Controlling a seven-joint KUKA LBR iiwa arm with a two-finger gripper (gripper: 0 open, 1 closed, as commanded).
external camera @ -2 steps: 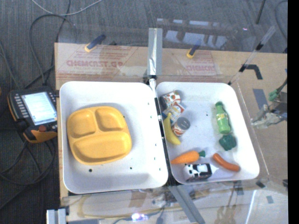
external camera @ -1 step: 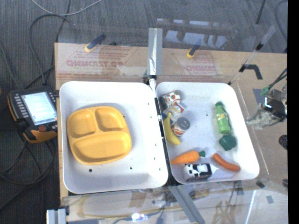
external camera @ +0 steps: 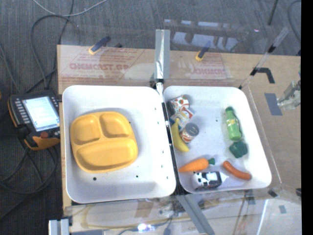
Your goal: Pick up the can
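Observation:
The can (external camera: 189, 132) is small, with a grey round lid facing up. It stands in the right bin (external camera: 254, 111), near that bin's left wall. A yellow banana (external camera: 178, 137) lies against its left side. A red and white crumpled pack (external camera: 181, 106) lies just behind the can, touching or nearly touching it.
The right bin also holds a green bottle (external camera: 233, 124), a dark green block (external camera: 238, 149), a carrot (external camera: 195, 165), a red sausage (external camera: 236, 170) and a black and white toy (external camera: 208, 179). In the left bin (external camera: 83, 180) lies a yellow divided plate (external camera: 103, 141). A tablet (external camera: 39, 112) sits beyond the bench's left side.

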